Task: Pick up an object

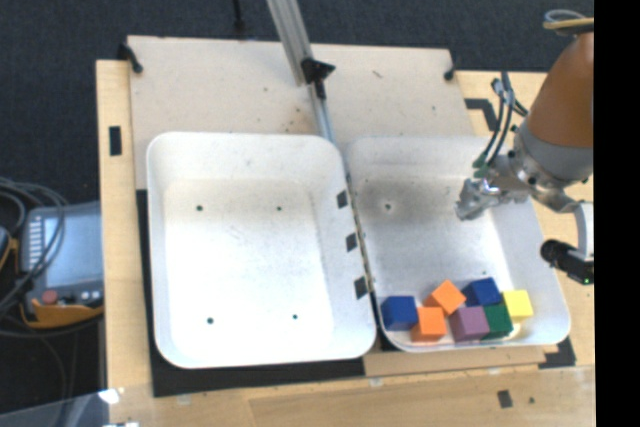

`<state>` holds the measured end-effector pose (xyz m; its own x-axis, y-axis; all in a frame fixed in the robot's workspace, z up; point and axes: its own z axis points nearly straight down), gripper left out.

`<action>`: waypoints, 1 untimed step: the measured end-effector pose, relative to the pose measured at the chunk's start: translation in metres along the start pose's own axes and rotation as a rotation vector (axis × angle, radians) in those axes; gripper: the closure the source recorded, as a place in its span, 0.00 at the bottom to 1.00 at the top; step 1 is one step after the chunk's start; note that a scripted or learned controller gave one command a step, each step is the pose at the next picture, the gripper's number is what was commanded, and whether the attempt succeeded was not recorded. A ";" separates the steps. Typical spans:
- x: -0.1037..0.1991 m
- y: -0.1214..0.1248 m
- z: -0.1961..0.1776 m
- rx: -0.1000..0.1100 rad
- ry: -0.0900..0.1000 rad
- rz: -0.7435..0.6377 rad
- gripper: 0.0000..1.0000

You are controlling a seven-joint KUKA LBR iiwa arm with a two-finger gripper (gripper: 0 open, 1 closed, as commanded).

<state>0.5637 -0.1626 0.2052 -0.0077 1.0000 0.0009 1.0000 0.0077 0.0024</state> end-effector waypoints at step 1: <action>0.052 0.009 0.002 0.002 0.000 0.000 1.00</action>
<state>0.5728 -0.1110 0.2030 -0.0075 1.0000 0.0014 1.0000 0.0075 0.0007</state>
